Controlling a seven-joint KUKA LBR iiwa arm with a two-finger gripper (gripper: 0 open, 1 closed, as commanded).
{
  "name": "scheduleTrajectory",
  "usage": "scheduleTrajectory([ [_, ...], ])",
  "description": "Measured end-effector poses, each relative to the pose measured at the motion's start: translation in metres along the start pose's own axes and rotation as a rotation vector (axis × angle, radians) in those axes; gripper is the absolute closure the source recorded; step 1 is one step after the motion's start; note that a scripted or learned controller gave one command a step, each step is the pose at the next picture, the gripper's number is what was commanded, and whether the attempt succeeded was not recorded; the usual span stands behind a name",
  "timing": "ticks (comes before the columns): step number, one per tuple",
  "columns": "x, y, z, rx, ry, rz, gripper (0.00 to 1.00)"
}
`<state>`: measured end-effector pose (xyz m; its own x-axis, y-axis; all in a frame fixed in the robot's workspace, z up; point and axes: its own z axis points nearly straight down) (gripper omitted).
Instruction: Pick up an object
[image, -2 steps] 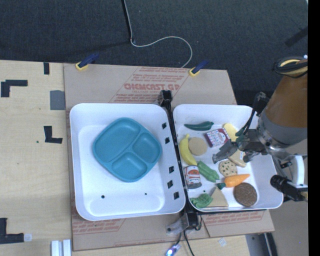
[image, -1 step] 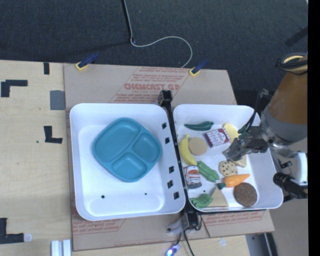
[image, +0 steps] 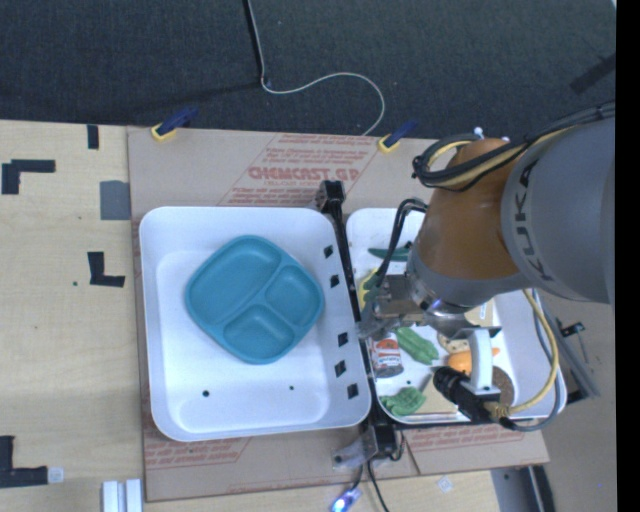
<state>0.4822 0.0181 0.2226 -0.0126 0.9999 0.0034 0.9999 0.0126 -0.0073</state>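
Reaching in from your right, the arm (image: 545, 215) bends down over the right bin (image: 545, 400), its orange band and grey wrist covering most of that bin's upper half. The gripper (image: 385, 315) sits low at the bin's left side, close to the divider between the two bins; you cannot tell from this angle how it is set or whether it has hold of anything. Just below it lies a small red-and-white packet (image: 387, 357), and just beside that a green leafy piece (image: 420, 347). A little further down you see a second green piece (image: 405, 402) near the bin's front edge, with an orange item (image: 458, 360) and a dark round object (image: 500, 385) off to the gripper's lower right. Well apart, across the divider, a blue sectioned plate (image: 255, 298) rests tilted in the left bin (image: 170, 330).
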Motion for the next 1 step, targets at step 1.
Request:
scheduleTrajectory([
  [1, 0.0029, 0.0016, -0.0978, -0.015, -0.002, 0.009, 1.0],
])
